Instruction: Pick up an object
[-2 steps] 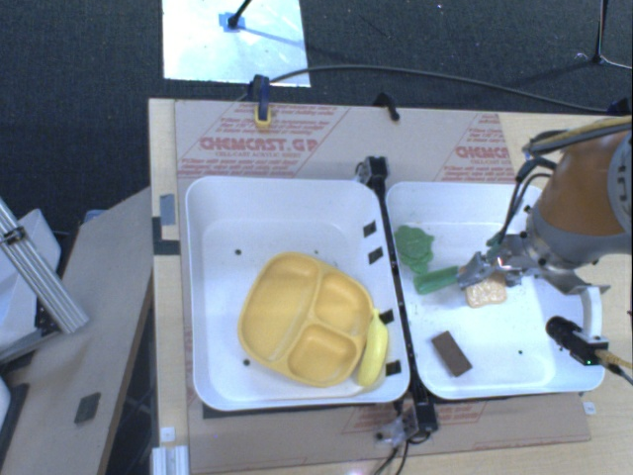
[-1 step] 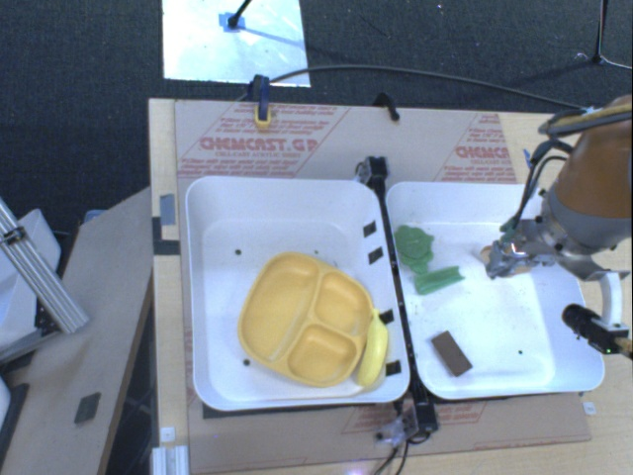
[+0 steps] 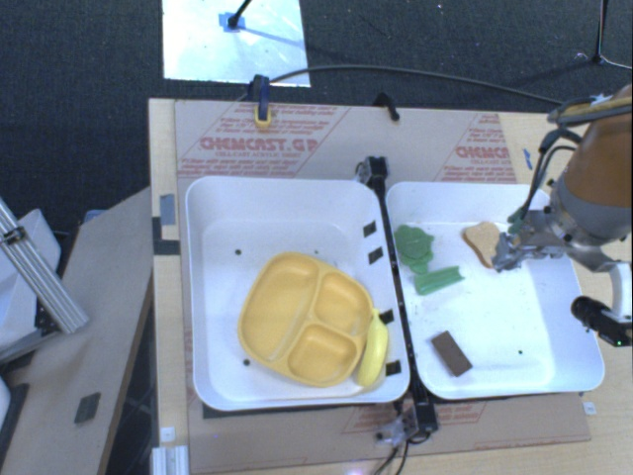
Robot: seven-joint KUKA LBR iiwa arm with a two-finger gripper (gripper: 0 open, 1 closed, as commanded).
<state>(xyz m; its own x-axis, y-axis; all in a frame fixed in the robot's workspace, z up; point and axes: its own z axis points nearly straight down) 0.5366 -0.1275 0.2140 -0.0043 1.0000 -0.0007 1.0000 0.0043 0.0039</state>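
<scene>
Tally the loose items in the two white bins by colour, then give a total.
Yellow: 2, the divided tray and banana
Green: 2, leafy piece and flat piece
Tan: 1, bread slice
Brown: 1, block
Total: 6

Two white bins [image 3: 297,201], one yellow tray [image 3: 302,330], one banana [image 3: 374,352], two green pieces [image 3: 425,260], one brown block [image 3: 451,353], one tan piece [image 3: 482,240]

Tan bread-like piece [image 3: 482,240] flat, right bin, upper area.

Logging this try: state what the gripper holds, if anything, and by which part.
Cannot be told. The gripper sits low in the right bin at the tan piece's right edge, but no object is visible between its fingers.
</scene>
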